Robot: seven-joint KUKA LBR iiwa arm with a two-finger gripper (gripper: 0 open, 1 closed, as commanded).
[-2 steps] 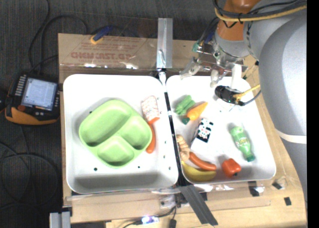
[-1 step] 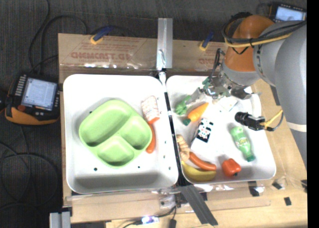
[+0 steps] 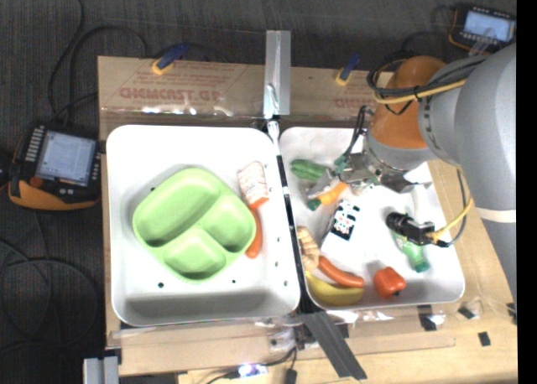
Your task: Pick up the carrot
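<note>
A small orange carrot [image 3: 331,194] with a green top at its left end lies tilted in the upper left part of the right bin [image 3: 445,244]. My gripper [image 3: 351,169] hangs just above and to the right of it, below the arm's orange band. Its tip is close over the carrot's orange end. I cannot tell whether it touches the carrot.
A green item [image 3: 305,168] lies beside the carrot, and a black-and-white card [image 3: 344,223] below it. Further down are a banana [image 3: 334,293], a sausage [image 3: 340,273], a red piece [image 3: 388,282] and a green bottle [image 3: 415,256]. The left bin [image 3: 126,290] holds a green divided plate [image 3: 193,221], a white packet [image 3: 252,181] and a thin orange stick [image 3: 254,238].
</note>
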